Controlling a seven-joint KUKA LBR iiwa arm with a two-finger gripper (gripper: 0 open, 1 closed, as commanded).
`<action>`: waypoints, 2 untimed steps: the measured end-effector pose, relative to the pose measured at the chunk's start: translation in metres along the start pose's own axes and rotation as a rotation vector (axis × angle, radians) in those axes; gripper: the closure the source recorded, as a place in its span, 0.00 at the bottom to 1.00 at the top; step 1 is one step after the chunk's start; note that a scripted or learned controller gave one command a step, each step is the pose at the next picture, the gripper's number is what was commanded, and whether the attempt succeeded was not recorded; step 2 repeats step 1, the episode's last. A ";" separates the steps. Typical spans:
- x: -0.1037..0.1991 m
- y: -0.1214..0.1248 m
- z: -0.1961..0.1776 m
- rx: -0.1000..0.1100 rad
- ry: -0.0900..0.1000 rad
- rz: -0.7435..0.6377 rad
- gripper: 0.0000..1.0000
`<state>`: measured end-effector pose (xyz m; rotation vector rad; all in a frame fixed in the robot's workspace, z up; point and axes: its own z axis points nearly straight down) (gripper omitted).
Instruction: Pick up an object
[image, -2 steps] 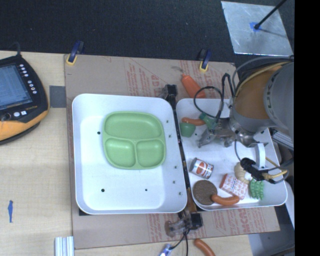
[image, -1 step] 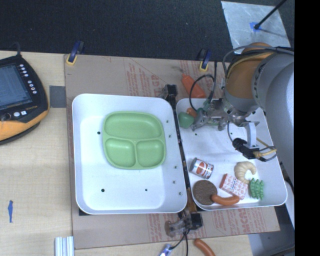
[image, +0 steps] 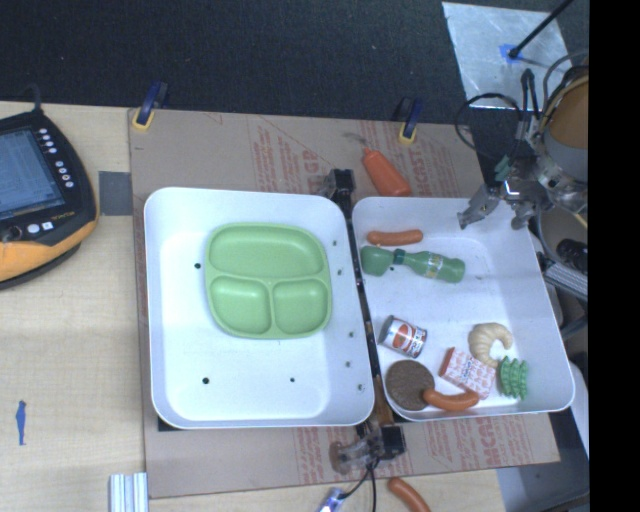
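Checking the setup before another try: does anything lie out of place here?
Yes. An orange carrot-like piece lies on the cardboard beyond the right bin, and a sausage-like piece lies on the cardboard in front of it. Both are outside the bins.

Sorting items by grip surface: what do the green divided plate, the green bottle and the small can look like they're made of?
Green divided plate: probably moulded plastic, matte, uniform colour with soft rounded dividers. Green bottle: likely plastic, slightly glossy, with a label band. Small can: looks metal or toy plastic; red printed side, pale shiny end.

Glossy plastic bins (image: 250, 400); matt green tray (image: 268, 280)
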<state>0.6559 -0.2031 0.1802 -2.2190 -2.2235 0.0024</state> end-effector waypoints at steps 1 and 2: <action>0.058 -0.052 0.089 0.003 0.001 -0.003 0.00; 0.058 -0.052 0.089 0.003 0.001 -0.003 0.00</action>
